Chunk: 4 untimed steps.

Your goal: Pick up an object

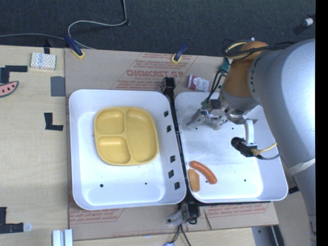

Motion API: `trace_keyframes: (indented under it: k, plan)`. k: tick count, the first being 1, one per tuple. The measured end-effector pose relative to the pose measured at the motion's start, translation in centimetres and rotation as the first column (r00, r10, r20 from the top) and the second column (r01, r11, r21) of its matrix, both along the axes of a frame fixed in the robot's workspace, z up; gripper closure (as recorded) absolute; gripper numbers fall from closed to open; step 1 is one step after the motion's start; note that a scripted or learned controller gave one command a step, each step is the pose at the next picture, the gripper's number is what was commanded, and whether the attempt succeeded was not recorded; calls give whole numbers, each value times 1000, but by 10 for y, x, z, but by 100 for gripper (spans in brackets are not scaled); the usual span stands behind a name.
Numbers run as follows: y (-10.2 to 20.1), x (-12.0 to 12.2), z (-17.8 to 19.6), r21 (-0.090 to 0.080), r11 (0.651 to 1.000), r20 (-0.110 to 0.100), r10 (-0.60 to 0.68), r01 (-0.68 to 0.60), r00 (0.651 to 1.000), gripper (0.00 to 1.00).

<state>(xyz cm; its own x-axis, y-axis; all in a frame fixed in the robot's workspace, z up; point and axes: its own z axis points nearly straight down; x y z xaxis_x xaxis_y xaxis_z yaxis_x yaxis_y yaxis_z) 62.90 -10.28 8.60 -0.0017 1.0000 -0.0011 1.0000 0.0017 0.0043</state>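
Observation:
Two small sausages lie in the right bin (266, 186) near its front left corner. One is an orange-red sausage (203, 171) lying at a slant. The other is a paler orange sausage (193, 180) close against the bin's left wall. My gripper (199, 119) hangs low over the back left part of the same bin, pointing left, well behind both sausages. Nothing shows in its grasp. The grey arm fills the right side of the view and hides the bin's far right corner.
A yellow divided plate (125, 136) rests in the middle of the left bin (84, 188). A small printed packet (197, 82) lies on the cardboard behind the right bin. A black strip (172, 132) runs between the two bins.

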Motion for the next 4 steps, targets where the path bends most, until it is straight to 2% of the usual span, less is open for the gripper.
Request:
trace_keyframes:
  k: [1,2,3,4]
  plan:
    - [0,0,10,-3,1000,-1,1,-1,1000,100]
    - [-1,0,10,-4,1000,-1,1,-1,1000,0]
    - [0,0,19,-4,1000,-2,2,-2,1000,100]
    - [-1,-1,19,-5,1000,-2,1,-1,1000,0]
